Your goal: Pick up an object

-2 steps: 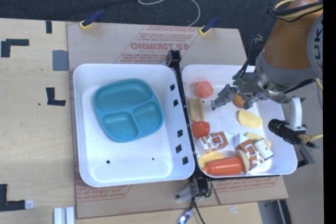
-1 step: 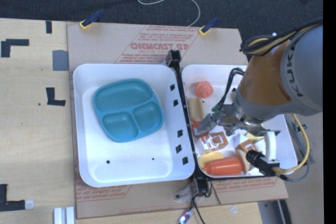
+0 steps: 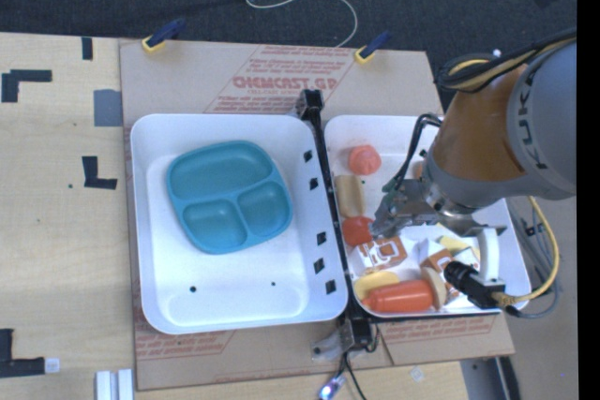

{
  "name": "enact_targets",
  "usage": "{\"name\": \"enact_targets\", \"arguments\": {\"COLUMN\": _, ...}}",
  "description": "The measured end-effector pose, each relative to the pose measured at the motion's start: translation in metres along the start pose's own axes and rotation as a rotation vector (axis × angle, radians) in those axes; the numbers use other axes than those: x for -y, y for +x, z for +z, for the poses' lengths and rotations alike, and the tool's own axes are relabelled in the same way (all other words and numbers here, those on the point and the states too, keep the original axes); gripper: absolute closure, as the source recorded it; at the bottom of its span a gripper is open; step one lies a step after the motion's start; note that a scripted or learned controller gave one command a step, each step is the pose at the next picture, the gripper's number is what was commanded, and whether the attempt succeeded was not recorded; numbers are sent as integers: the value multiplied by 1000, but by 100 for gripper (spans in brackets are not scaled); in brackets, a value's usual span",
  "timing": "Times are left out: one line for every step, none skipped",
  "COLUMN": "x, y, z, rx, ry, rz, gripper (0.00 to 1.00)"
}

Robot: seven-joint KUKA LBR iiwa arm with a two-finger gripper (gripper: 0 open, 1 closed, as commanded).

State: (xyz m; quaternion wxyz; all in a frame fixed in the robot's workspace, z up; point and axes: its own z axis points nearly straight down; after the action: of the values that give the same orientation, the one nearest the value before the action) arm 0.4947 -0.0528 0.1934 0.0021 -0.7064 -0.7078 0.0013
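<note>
The right bin [image 3: 375, 128] holds several toy foods: an orange-pink ball [image 3: 365, 159], a tan bread roll [image 3: 350, 193], a small red piece [image 3: 356, 230], a white and orange waffle-like piece [image 3: 387, 250], a yellow slice [image 3: 379, 278], a red sausage [image 3: 404, 297] and a sandwich-like piece [image 3: 444, 263]. My gripper [image 3: 392, 218] hangs low over the bin's middle, just right of the small red piece and above the waffle-like piece. Its fingertips are dark and blurred against the clutter.
The left bin [image 3: 155, 155] carries a blue divided plate [image 3: 230, 195]. A black divider [image 3: 323, 201] runs between the bins. The grey and orange arm [image 3: 497, 140] covers the right bin's right half. A white cable [image 3: 300, 0] lies on the dark floor behind.
</note>
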Motion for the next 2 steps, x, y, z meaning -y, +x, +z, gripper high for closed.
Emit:
{"name": "enact_targets", "arguments": {"x": 11, "y": 60, "z": -153, "rx": -1, "ry": -16, "rz": -7, "gripper": 100}}
{"name": "enact_targets", "arguments": {"x": 8, "y": 104, "z": -105, "rx": 2, "ry": 0, "rz": -2, "gripper": 100}}
